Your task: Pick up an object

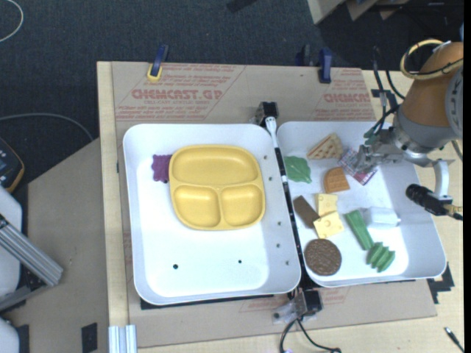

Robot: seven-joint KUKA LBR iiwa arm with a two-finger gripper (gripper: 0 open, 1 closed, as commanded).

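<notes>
The arm reaches in from the right and its gripper [366, 160] hangs low over the upper part of the right bin [430, 259], close beside a small orange-brown piece [336, 180] and a tan wedge [325, 148]. How its jaws stand cannot be told from this slanted view, since the metal at the wrist end blurs into the bin floor. The likely targets lie crowded there: a green leaf-shaped piece [297, 169], a brown bar [305, 210], yellow cheese-like squares [327, 213], a dark round patty [322, 257] and green bean-like sticks [368, 240]. The risk is in that crowding: a descent slightly off centre could shove a flat piece aside or nip two at once, and thin items lying flat may slip away. The left bin [147, 271] holds a yellow divided tray [217, 186] with a purple scrap [160, 167] touching its left edge.
</notes>
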